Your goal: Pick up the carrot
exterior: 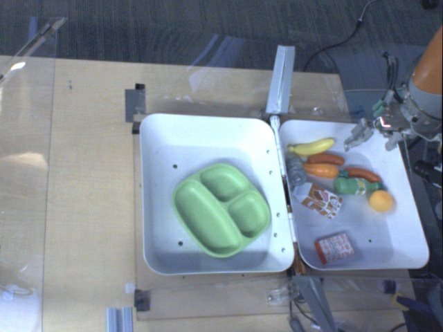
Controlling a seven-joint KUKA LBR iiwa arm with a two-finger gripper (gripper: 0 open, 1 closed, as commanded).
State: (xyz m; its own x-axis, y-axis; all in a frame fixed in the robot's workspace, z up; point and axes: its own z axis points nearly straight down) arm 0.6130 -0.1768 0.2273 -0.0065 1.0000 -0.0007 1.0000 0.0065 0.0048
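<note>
We see two white bins on the desk (pixel 83 185), with the carrot (pixel 322 171) lying in the right bin (pixel 408 244).
The left bin (pixel 159 158) holds a green divided plate (pixel 221 208). The right one holds a banana (pixel 311 146), two packets, an orange fruit (pixel 380 200) and more toy vegetables. The carrot is orange, stubby, lying flat just below the banana. The gripper (pixel 374 131) hovers up and right of it, apart, fingers spread and holding nothing.
</note>
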